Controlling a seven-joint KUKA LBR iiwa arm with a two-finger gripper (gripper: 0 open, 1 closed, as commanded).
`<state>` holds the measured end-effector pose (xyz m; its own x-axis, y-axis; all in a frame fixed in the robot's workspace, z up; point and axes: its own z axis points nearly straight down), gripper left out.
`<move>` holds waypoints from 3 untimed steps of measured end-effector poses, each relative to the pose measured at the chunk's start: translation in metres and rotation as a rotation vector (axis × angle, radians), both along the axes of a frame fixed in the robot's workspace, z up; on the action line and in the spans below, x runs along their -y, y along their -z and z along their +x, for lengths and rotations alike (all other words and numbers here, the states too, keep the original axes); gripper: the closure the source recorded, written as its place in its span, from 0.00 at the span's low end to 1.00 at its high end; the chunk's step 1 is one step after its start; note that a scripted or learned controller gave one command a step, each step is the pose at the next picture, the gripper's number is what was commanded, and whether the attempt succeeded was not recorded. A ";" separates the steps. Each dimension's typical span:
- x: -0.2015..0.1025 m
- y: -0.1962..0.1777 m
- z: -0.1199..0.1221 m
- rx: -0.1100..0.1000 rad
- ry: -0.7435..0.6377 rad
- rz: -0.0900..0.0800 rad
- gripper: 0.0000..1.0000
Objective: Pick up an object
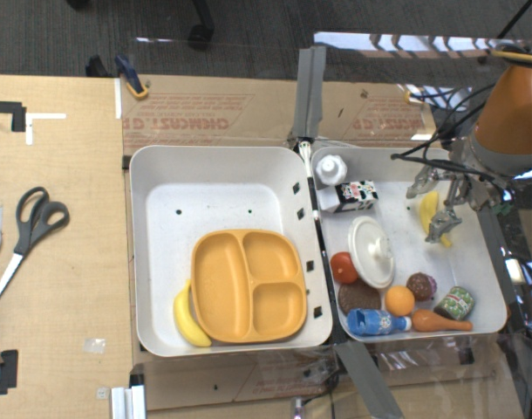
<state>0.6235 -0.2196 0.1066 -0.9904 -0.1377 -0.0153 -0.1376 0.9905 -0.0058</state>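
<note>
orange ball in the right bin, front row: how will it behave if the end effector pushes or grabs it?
The orange ball looks round and smooth, so it will probably roll when nudged. It sits crowded between the blue bottle, a dark purple ball and the white lid, which may block it or get pushed along. Its curved surface could slip out of a two-finger pinch unless gripped across the middle.

Two white bins (153, 234) sit on one bench (57, 321). One yellow tray (248, 285), one banana (187, 319). One pair of scissors (26, 230).
</note>
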 end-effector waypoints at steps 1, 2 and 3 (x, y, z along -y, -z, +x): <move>0.001 0.012 0.002 -0.008 0.009 0.002 0.00; 0.000 0.001 0.004 0.000 0.007 0.000 1.00; 0.000 0.001 0.004 -0.001 0.007 0.000 0.00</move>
